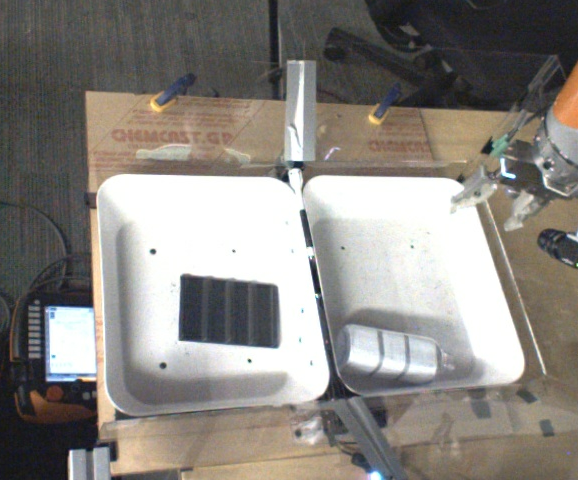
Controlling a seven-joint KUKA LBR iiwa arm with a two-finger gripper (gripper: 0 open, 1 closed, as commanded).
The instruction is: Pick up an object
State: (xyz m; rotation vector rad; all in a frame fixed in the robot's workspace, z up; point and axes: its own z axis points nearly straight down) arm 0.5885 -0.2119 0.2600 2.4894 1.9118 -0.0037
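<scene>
A black ribbed rectangular block (pixel 229 311) lies flat in the middle of the left bin (pixel 129 208). A silvery grey bottle-like object (pixel 389 354) lies on its side in the near corner of the right bin (pixel 469 298), close to the divider. My gripper (pixel 491 200) hangs above the far right corner of the right bin, well away from both objects. Its two pale fingers (pixel 466 194) stand spread apart with nothing between them.
A wooden board (pixel 199 133) lies behind the bins with two blue-and-yellow clamps (pixel 172 91). A grey post (pixel 300 113) stands at the bins' far junction. A teach pendant (pixel 54 343) lies on the floor at left.
</scene>
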